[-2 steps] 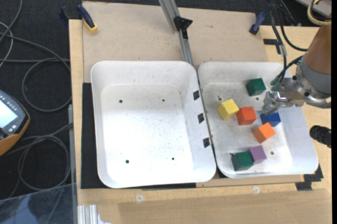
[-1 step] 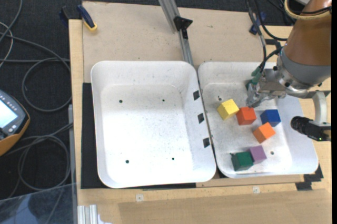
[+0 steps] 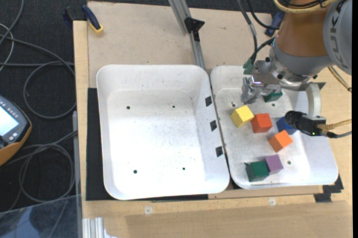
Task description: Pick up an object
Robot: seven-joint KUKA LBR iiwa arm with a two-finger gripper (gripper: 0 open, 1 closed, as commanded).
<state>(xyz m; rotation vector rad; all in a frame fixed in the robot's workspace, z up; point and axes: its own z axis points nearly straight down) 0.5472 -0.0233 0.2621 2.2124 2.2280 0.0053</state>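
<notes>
Right white bin (image 3: pixel 321 167) holds small blocks: yellow cube (image 3: pixel 243 115), red-orange cube (image 3: pixel 261 123) just beside it, orange cube (image 3: pixel 280 141), blue block (image 3: pixel 285 125) partly hidden, purple cube (image 3: pixel 273 163) touching green cube (image 3: pixel 257 170).

A single camera is fixed above the bench and looks down at a slant, far enough back to take in both shallow white plastic bins (image 3: pixel 156 77) side by side (the wooden bench top (image 3: pixel 140 30) too), while the grey-and-orange arm (image 3: pixel 313 19) enters from the right.
</notes>
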